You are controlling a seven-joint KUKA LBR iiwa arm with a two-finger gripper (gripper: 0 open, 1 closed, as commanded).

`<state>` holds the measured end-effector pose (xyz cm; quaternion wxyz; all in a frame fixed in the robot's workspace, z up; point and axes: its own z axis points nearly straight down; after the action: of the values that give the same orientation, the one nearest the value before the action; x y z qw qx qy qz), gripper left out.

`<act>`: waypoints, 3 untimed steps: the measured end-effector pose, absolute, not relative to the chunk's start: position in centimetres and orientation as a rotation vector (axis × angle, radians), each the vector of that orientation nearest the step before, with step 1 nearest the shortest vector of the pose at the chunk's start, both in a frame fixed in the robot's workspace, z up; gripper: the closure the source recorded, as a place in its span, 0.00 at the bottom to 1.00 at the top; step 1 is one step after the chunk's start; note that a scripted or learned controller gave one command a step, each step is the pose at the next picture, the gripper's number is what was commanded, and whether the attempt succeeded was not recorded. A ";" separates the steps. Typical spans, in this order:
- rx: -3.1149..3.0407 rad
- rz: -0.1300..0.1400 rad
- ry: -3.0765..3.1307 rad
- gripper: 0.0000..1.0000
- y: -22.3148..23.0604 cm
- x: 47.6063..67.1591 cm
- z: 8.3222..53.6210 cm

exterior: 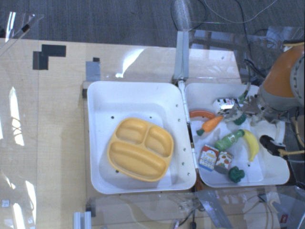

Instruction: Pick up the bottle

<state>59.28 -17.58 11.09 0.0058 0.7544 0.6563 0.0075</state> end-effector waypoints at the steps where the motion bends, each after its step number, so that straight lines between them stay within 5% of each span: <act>1: 2.327 0.006 2.106 0.00 -17.2 59.4 13.2; 2: 2.116 0.007 2.311 0.00 -17.2 61.7 8.8; 3: 2.462 0.009 1.944 0.00 -11.9 62.2 8.7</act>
<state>62.15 -11.88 8.74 0.0024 0.7848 0.6198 0.0030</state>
